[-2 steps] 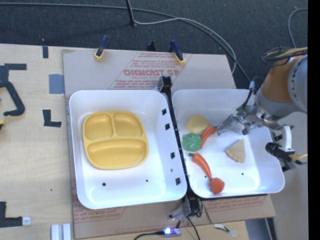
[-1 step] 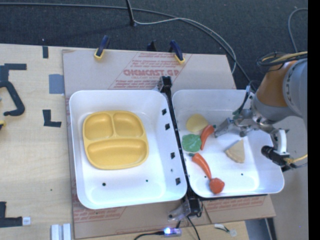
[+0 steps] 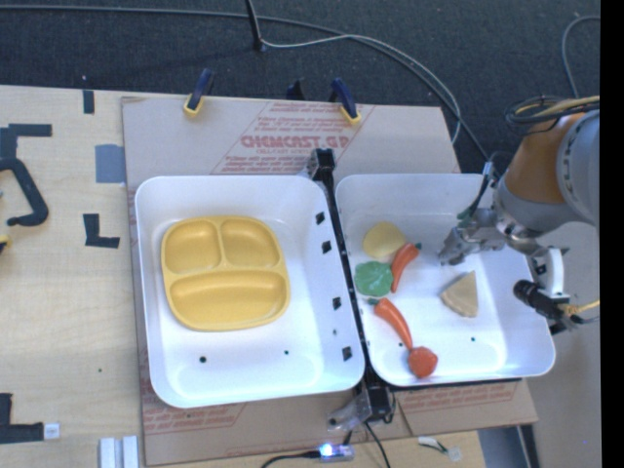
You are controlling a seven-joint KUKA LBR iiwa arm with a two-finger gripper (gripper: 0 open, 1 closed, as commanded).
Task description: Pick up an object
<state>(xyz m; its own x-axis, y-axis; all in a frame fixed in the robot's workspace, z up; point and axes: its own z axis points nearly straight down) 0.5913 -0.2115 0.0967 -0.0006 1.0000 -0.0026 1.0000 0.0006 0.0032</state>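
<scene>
two shallow white bins sit side by side on the counter [image 3: 68, 359]. the left bin [image 3: 156, 359] holds a yellow divided tray [image 3: 225, 270], lying flat with its long compartment toward the near side. the right bin [image 3: 507, 354] holds the loose items: a pale yellow lump [image 3: 384, 238] near the divider, a green round piece [image 3: 373, 278] just below it, an orange carrot-like piece [image 3: 404, 262] touching both, its long axis slanting from upper right to lower left, a red-orange piece [image 3: 405, 333] running from upper left down to a rounded red end at lower right, and a tan wedge [image 3: 462, 293] with its point aimed up. the grey arm [image 3: 546, 178] reaches in from the right, and the jaws [image 3: 456, 250] hang over the right bin, just above the wedge and beside the carrot's upper tip; whether they are released or clenched cannot be told, and nothing shows between them.
</scene>
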